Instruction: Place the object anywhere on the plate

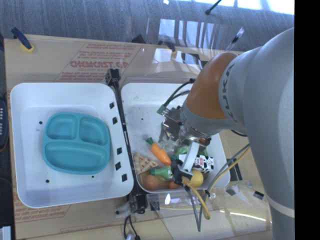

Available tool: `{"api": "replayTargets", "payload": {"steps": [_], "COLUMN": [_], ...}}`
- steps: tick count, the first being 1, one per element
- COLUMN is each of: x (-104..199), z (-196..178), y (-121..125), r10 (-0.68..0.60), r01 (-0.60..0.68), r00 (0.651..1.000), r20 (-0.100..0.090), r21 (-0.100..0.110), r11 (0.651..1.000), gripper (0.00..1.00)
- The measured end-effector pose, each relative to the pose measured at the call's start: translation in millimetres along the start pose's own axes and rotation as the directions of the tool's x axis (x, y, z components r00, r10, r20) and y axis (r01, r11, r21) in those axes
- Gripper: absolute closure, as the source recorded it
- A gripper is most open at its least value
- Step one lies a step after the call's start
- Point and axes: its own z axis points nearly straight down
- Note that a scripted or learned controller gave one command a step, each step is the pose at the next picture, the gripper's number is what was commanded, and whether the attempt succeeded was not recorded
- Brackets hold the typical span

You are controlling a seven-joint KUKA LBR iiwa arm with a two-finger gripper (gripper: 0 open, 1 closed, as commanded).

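Arm down over the toy pile in the right bin, pick not yet made.

The gripper (175, 143) hangs low among the toys in the right bin (145, 96), its body and the orange-banded wrist covering the tips, so I cannot tell whether it is spread or pinching anything. Just left of it lies the carrot (160, 154), with a waffle-like piece (142, 162) beside that; nearer the front edge sit a brown toy (152, 182), a yellow one (196, 179) and a black-and-white piece (204, 162). The plate (76, 143) (teal, three compartments) lies bare in the left bin (25, 134), well apart. This looks like the grasp step; next calls for a firm hold, a clean lift, then a carry left across the divider.
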Motion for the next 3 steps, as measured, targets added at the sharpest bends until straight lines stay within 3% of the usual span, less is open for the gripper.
{"api": "replayTargets", "payload": {"steps": [1, 2, 3], "x": [62, 104, 161], "z": [-40, 29, -1], "y": [-36, -35, -107], "r10": [-0.106, -0.596, -0.786], "r01": [0.106, 0.596, 0.786], "r00": [0.994, 0.803, 0.618], "r20": [0.0, 0.007, 0.007], "r21": [-0.005, 0.001, -0.004], "r11": [0.994, 0.803, 0.618], "gripper": [1.0, 1.0, 1.0]}}
